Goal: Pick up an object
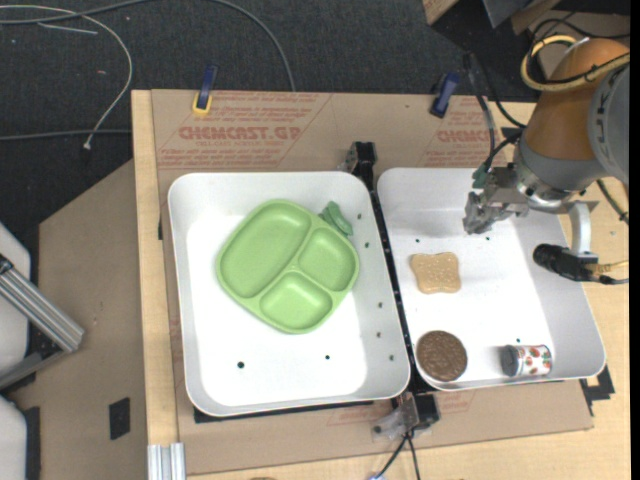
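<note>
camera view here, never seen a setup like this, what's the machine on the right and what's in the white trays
This is one photo from a camera fixed above a bench, looking down at a slant. The grey and orange machine is a robot arm reaching in from the right; its gripper hangs over the far part of the right bin. That bin holds a tan bread slice, a brown round disc and a small can on its side. The left bin holds a green divided plate with a small green item at its edge. Nothing is seen held.
</note>
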Available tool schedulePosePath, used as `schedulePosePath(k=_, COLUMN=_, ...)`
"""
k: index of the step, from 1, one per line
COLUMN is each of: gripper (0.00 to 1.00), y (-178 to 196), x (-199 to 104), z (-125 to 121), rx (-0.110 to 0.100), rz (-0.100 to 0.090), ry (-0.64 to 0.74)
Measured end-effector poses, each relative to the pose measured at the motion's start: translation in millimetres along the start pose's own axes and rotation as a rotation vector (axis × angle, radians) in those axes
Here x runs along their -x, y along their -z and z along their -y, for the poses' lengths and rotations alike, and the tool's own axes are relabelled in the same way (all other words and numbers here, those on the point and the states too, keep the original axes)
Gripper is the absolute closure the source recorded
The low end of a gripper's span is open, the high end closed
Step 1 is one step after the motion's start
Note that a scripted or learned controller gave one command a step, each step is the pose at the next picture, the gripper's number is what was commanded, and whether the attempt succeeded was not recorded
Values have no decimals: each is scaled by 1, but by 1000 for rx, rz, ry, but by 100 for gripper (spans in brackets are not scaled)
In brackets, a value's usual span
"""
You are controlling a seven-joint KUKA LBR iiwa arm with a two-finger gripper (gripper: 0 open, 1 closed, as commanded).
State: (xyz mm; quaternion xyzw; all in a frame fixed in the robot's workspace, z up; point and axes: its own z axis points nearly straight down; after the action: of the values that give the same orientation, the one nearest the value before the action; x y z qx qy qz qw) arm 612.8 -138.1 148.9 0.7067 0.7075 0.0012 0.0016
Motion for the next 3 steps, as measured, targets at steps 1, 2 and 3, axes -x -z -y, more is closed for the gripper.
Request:
schedulePosePath(k=1, gripper=100, y=45, x=-4, z=1, rx=2, rz=0, ry=0)
schedulePosePath(k=2, gripper=100, y=110, x=-8, z=-3, rx=5, rz=1, ry=1)
schedulePosePath(k=3, gripper=100, y=114, x=-66, z=9, rx=-5, rz=-4, ry=5)
